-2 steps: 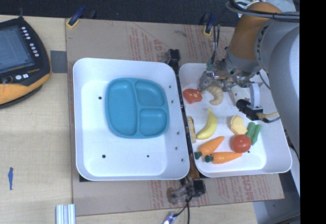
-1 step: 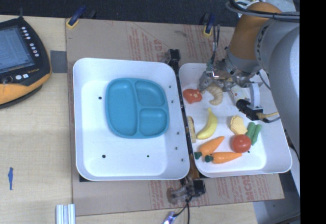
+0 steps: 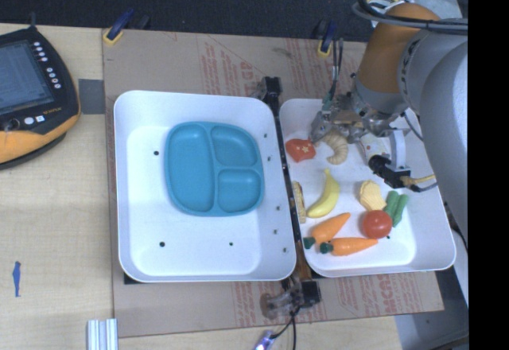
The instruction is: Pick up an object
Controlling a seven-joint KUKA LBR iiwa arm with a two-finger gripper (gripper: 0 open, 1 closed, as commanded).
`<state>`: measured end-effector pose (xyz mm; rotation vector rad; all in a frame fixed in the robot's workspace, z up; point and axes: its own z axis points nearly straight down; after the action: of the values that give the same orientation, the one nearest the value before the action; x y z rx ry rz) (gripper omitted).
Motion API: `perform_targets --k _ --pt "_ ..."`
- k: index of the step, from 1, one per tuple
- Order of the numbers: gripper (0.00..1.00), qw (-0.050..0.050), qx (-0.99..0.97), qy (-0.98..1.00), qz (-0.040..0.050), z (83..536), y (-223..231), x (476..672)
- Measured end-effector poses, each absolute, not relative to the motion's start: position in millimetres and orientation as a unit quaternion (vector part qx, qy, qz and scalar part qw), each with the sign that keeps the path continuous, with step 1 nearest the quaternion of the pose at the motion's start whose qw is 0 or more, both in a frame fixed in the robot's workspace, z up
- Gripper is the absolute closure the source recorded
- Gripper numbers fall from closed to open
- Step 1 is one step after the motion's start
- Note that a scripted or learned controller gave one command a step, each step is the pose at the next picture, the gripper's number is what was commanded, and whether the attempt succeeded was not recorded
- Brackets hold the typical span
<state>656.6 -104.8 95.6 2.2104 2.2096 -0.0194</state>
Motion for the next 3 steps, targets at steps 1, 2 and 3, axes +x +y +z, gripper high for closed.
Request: perform_targets --k 1,2,3 --pt "0.00 0.008 0.707 0.707 -0.0058 95 -105 656.6" --pt "1.00 0.002 0.705 0.709 -0.0056 110 -103 657.7" --pt "0.00 0.000 0.705 0.709 -0.0069 107 -103 656.2"
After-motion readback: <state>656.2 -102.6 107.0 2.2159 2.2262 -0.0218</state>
